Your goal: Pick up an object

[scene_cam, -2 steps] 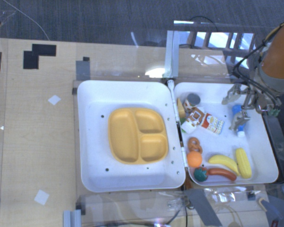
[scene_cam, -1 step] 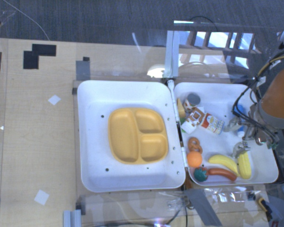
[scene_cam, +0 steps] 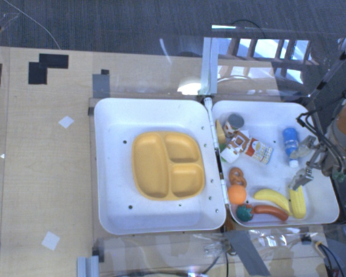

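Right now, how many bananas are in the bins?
2. One banana lies slanted near the front of the right bin, beside a corn cob. Another banana lies against that bin's left wall, partly hidden by a carton.

We see two white bins: the left bin (scene_cam: 112,154) holds a mustard-yellow divided tray (scene_cam: 167,165), while the right bin (scene_cam: 265,117) carries the brighter things. There we find a yellow banana (scene_cam: 272,198), a yellow corn cob (scene_cam: 298,202), an orange fruit (scene_cam: 237,195), a red hot dog (scene_cam: 270,212), a blue bottle (scene_cam: 290,141) and a brown-and-white carton (scene_cam: 240,141) (its print too small to read).
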### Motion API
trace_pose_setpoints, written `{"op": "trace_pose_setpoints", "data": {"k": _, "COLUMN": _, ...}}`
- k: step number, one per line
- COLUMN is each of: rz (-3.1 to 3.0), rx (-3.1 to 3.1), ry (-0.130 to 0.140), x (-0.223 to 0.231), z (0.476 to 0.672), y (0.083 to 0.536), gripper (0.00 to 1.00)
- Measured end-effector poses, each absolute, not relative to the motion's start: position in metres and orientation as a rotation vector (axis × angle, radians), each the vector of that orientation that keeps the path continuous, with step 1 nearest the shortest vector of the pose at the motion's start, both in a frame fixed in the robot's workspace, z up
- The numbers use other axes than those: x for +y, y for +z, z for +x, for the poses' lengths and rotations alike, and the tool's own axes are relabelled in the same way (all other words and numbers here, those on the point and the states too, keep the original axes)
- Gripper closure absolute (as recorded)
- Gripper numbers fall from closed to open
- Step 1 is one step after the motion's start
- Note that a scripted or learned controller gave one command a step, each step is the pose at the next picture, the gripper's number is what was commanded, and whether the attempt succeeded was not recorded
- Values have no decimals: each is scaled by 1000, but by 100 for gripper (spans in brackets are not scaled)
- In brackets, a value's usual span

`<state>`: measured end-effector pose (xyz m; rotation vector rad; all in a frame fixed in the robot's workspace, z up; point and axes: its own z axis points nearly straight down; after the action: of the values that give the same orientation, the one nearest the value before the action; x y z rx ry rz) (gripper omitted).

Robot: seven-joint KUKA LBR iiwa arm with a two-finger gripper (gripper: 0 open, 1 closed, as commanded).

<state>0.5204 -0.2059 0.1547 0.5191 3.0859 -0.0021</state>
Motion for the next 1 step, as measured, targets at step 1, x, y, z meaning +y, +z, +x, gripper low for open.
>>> {"op": "trace_pose_setpoints", "data": {"k": 1, "rz": 474, "rx": 3089, "ry": 1, "x": -170, "z": 624, "y": 90, "gripper": 0}}
